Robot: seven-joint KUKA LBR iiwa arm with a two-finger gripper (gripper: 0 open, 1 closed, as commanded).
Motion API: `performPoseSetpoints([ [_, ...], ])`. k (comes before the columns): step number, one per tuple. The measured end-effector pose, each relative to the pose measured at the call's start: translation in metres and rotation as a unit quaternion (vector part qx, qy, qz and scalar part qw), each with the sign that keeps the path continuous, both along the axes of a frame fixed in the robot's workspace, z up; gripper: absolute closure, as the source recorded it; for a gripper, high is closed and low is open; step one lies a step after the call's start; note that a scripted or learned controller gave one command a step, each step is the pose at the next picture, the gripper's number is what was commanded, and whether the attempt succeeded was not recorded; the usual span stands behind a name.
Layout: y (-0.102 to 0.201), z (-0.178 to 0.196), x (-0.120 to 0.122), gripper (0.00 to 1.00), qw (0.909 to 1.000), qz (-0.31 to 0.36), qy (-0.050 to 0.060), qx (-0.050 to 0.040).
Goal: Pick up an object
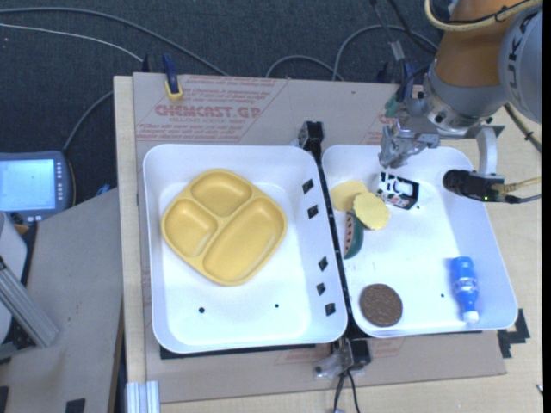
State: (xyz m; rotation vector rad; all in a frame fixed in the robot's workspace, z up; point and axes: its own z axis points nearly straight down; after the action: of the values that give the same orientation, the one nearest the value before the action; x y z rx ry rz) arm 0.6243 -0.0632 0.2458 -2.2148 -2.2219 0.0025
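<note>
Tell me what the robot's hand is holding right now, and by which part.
Nothing visible. The hand hangs over the right bin, above a small black-and-white object, with nothing seen between its fingers.

Both bins [172,317] white, with small black marks along their shared middle edge. Divided plate [224,226] in left bin: uniform pale yellow. Right bin: two yellow pieces [362,203], pale yellow; slice [351,235] beside them with green rim and red flesh; round cookie [380,305] dark brown, speckled; bottle [462,287] blue with white cap end; small card [399,191] black and white with a touch of red. Arm [482,33] grey with orange band; hand [398,149] metallic grey. Worktop [215,101] tan board with red printed lettering. Clip [172,80] at board edge: blue and yellow.
</note>
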Motion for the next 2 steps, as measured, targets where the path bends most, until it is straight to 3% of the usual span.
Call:
performPoseSetpoints([
  [2,0.093,-0.007,-0.043,1.00,1.0000,0.000,0.000,-0.0002],
])
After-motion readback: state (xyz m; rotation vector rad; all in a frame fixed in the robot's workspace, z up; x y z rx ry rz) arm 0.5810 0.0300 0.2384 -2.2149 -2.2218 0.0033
